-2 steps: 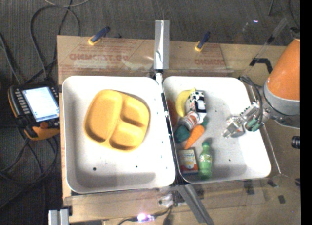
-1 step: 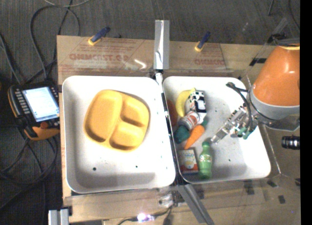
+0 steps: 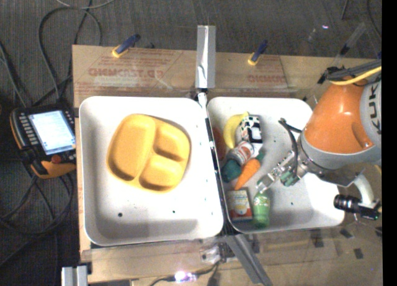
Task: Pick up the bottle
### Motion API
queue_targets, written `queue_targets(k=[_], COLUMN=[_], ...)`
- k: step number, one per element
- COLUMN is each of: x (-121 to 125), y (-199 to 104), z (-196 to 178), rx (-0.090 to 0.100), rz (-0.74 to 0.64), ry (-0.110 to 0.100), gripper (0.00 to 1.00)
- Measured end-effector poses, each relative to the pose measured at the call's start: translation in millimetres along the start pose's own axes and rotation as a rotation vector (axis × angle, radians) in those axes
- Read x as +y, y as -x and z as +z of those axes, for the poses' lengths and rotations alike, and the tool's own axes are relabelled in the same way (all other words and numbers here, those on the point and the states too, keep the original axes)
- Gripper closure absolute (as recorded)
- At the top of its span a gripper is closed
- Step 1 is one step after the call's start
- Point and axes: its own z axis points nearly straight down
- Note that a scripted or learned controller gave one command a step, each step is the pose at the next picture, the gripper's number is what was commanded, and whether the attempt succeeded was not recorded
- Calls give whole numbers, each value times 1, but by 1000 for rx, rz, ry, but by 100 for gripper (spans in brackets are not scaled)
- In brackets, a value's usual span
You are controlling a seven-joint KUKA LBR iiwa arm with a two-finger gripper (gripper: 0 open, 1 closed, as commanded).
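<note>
Under the arm (image 3: pixel 347 123), tool (image 3: pixel 273 176) (fingers unclear)

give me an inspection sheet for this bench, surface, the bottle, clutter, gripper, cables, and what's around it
Surface: two white bins side by side; left bin holds a yellow tray.
Job's things: green bottle lies in the right bin near its front wall, not gripped.
Clutter: banana, carrot, small can, carton, black-and-white toy, crowded along the right bin's left side.
Grippers: gripper low over the right bin, right of the carrot; fingers' state unclear.
Cables: loose cables on the floor behind the bench.
Surroundings: handheld pendant left of the bench; two clamps on the rear board.
</note>
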Motion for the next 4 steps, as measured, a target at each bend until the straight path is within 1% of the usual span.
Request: queue_targets(k=[1, 2, 3, 4], x=[0, -1, 1, -13], y=[0, 11, 10, 31], z=[0, 72, 63, -5], rx=[0, -9, -7, -4], rz=[0, -24, -25, 55], ry=[0, 11, 14, -1], gripper=[0, 0, 100, 100])
